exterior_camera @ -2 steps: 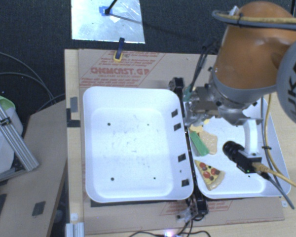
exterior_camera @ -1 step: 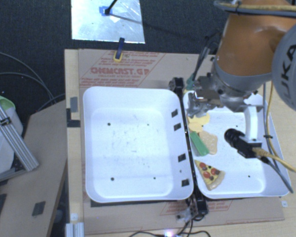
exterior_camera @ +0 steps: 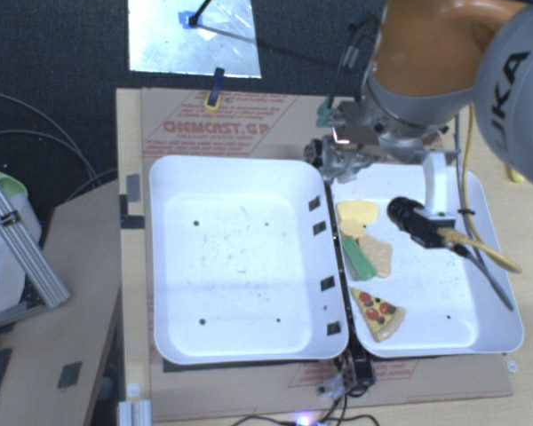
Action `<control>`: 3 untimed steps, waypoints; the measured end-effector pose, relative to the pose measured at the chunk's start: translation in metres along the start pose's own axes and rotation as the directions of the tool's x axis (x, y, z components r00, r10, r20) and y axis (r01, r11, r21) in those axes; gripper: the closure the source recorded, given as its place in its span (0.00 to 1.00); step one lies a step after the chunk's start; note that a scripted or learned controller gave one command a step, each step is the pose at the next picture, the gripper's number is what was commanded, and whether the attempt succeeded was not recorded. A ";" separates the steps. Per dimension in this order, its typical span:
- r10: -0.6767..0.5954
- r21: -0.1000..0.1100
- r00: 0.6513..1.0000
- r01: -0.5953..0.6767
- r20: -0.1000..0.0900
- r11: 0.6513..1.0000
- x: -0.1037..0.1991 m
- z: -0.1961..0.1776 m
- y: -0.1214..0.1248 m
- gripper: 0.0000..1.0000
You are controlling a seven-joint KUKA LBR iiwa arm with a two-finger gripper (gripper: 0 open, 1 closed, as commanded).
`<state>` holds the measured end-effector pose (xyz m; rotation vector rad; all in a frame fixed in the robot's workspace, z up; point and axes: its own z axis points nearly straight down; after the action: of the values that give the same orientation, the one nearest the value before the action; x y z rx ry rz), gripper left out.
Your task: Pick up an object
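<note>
My gripper (exterior_camera: 339, 169) hangs over the back left corner of the right bin (exterior_camera: 502, 325), close to the divider between the two bins. Just in front of it lies a yellow piece (exterior_camera: 357, 212). Nearer the front, along the bin's left side, a green stick (exterior_camera: 356, 256) rests against a beige piece (exterior_camera: 378, 256). A toy pizza slice (exterior_camera: 377, 312) lies near the front left corner. Nothing shows in the gripper's grasp.
The left bin (exterior_camera: 160, 180) sits beside the right one, joined by black clips. The bulky grey and orange arm (exterior_camera: 435, 43) covers the right bin's back edge. A shiny metal sheet (exterior_camera: 194, 25) lies behind the bench.
</note>
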<state>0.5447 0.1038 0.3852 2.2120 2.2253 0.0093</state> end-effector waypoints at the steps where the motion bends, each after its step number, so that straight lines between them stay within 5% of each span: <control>1: -0.002 -0.001 1.000 0.002 -0.001 1.000 0.047 -0.034 0.032 1.00; 2: -0.006 -0.002 1.000 0.006 -0.005 1.000 0.136 -0.085 0.057 1.00; 3: 0.008 0.013 1.000 -0.008 0.004 1.000 0.106 0.017 0.072 1.00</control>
<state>0.6163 0.2100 0.3689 2.2254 2.2208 -0.0104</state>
